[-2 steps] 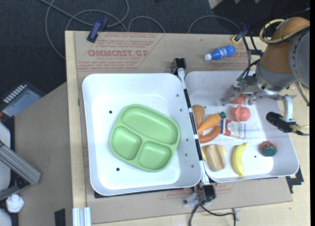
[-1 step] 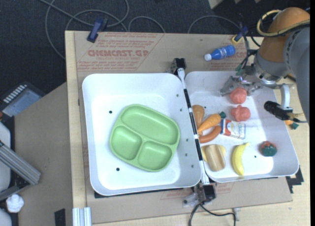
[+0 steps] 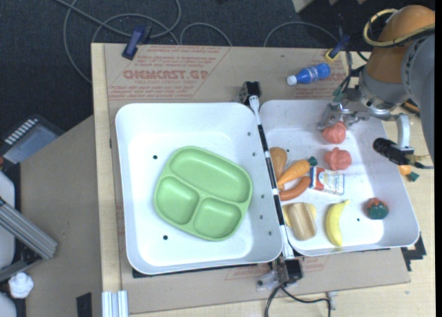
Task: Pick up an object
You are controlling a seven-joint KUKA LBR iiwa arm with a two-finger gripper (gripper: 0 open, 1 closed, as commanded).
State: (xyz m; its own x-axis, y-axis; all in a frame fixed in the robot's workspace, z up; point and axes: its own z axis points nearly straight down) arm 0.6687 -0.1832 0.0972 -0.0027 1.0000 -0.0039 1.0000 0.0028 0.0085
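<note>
Nothing is lifted yet: the gripper [image 3: 336,117] is seen at upper right just above a pink toy [image 3: 335,132], its grip state indiscernible.

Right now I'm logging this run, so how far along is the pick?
Nothing looks lifted yet: the banana, carrot and bread slice all lie in the right bin. The gripper is low at that bin's far end, right over a pinkish-red toy; whether it grips it is unclear. The lift remains. The green tray sits in the left bin.
</note>
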